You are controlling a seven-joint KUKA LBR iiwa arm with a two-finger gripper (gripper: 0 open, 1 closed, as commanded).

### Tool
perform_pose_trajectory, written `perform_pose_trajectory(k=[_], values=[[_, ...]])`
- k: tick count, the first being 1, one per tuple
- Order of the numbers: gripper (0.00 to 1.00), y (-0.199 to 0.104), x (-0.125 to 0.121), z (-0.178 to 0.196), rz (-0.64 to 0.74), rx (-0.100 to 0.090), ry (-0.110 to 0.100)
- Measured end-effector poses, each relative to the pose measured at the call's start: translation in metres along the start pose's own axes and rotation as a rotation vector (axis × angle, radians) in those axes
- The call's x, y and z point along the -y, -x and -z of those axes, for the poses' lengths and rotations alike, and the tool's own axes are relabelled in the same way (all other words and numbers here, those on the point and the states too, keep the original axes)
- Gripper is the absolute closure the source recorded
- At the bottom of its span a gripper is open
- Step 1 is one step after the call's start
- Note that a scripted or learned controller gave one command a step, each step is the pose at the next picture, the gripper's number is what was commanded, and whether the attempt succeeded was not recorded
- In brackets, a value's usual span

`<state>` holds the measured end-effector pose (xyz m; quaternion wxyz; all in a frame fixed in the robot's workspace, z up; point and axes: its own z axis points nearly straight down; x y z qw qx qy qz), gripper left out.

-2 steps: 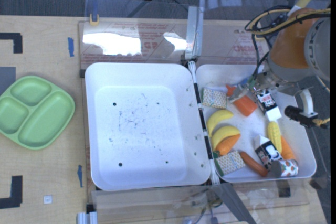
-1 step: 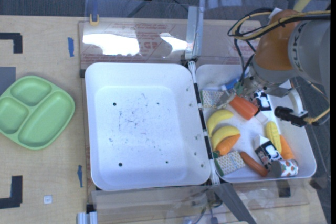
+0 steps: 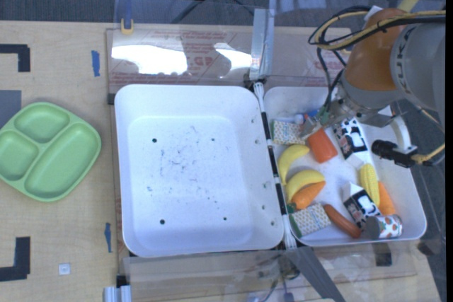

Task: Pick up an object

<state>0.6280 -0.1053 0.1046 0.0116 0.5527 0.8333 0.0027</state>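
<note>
The arm (image 3: 396, 60) reaches in from the right and hangs over the far part of the right bin (image 3: 417, 212), where all the loose things lie; the left bin (image 3: 191, 152) next to it is bare white. The hand (image 3: 327, 117) sits low at the far left of that right bin, just beside an orange block (image 3: 323, 145) and a small patterned packet (image 3: 286, 131). Whether it is released or clenched I cannot tell, since the wrist hides that part, and nothing is visibly held by it.

The step in hand looks like the descent onto a target. The orange block is the likeliest pick: it lies just near of the hand and stands a little apart from its neighbours. To do it well, the hand should come down straight over the block's middle and close across its narrow width, keeping off the bin wall at the left and the packet on the far side. The two bananas (image 3: 301, 170) lie just near and left of the block, touching each other, with a carrot-like piece (image 3: 308, 194) against the lower one, so a slanted approach could nudge that cluster. A black-and-white carton (image 3: 350, 138) sits just right of the block and could foul the grasp.

A green divided plate (image 3: 46, 148) rests on the tabletop (image 3: 64, 237) well to the left.
</note>
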Motion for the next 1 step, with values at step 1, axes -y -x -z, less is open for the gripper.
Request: perform_pose_trajectory(k=[1], values=[[1.00,-0.0250,0.0140,0.0798,-0.096,-0.014,-0.017]])
